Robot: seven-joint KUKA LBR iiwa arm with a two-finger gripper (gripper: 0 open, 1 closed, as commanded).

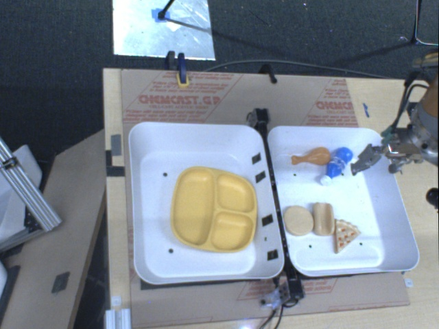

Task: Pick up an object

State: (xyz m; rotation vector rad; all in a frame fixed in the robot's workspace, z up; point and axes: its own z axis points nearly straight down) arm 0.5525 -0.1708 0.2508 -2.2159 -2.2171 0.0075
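Worktop point(68, 184): pale wood, with a printed cardboard sheet point(199, 94) laid across the middle under both bins. Dark carpet beyond the far edge, bearing a shiny foil square point(164, 19) with a blue mark. Aluminium extrusion point(24, 187) lying at the left edge. Blue-and-yellow clamp point(181, 67) fixed on the far edge of the cardboard.

Left bin point(151, 149): white, shallow, holding a yellow divided plate point(212, 208) roughly at its centre (three compartments, nothing in them). Black clips along the seam between the bins.

Right bin point(391, 225): white, holding five items. Toward the far edge: toy chicken drumstick point(312, 157), tan, lying flat; just beside it on the right, small blue bottle point(337, 164), tipped over, white cap toward the near-left. Toward the near edge, in a row: round tan cookie point(298, 221), bread roll point(324, 218) touching or nearly touching it, pizza slice point(346, 236) just beside the roll.

End effector point(365, 160): over the far-right part of the right bin, near the blue bottle's right side but apart from it. Fingers seen dark and angled toward the bottle; open or closed cannot be told. Nothing seen between them.

Obstructions: drumstick lying close against the bottle's left.
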